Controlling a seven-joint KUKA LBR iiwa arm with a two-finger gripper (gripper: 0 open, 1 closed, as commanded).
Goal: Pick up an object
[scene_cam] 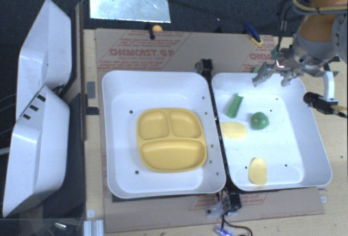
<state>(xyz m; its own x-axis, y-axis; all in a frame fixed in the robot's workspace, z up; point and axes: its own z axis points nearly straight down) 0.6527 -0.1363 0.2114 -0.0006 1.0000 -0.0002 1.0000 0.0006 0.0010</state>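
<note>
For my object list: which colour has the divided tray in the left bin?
Yellow; the divided tray shows in the camera view.

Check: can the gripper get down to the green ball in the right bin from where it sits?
Probably yes. The gripper hangs over the right bin's far edge, and the green ball lies apart from the green block and yellow pieces, nothing over it.

Red print reading "CHEMCAST G P" is showing on the brown protective sheet (163,47) lying under the two bins, just above the left bin (117,137). A second, partial run of the same red lettering is showing near the sheet's upper right corner, too cut off to read.
</note>
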